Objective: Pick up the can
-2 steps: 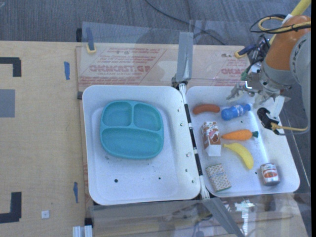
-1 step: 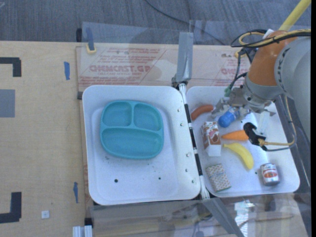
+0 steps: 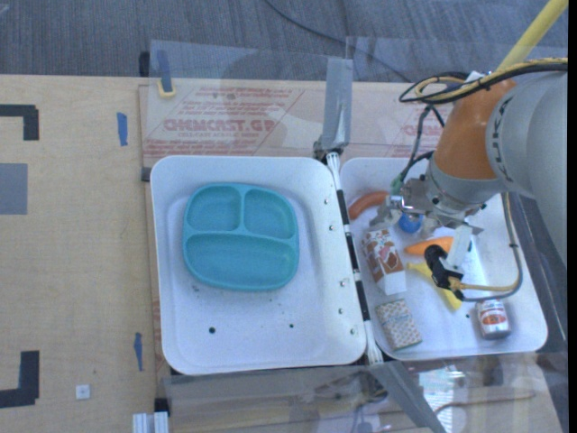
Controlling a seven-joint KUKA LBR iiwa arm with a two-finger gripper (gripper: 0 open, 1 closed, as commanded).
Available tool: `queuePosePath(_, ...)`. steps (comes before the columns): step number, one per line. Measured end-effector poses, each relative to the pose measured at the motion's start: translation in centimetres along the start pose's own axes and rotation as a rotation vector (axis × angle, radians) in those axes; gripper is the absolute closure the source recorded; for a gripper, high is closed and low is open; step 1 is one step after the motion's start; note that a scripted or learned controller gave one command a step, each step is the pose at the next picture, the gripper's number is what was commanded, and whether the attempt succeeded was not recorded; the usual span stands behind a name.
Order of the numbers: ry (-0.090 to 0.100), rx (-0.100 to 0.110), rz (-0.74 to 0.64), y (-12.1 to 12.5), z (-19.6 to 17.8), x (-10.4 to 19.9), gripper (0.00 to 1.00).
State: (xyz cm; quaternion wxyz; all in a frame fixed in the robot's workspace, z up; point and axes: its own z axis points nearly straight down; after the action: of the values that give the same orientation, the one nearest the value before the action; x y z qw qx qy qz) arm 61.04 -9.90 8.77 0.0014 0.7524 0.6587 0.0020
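Currently the can [image 3: 492,318] is seen lying near the front right corner of the right bin [image 3: 532,332]. The hand [image 3: 424,215] is held well apart from it, over the bin's middle; its grip cannot be told.

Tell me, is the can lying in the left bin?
No, the can lies in the right bin, near its front right corner, while the left bin holds a teal plate.
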Motion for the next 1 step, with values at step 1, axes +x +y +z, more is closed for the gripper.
queuePosePath(1,0.008,0.021,-0.242,4.72,0.18,-5.81,0.0)
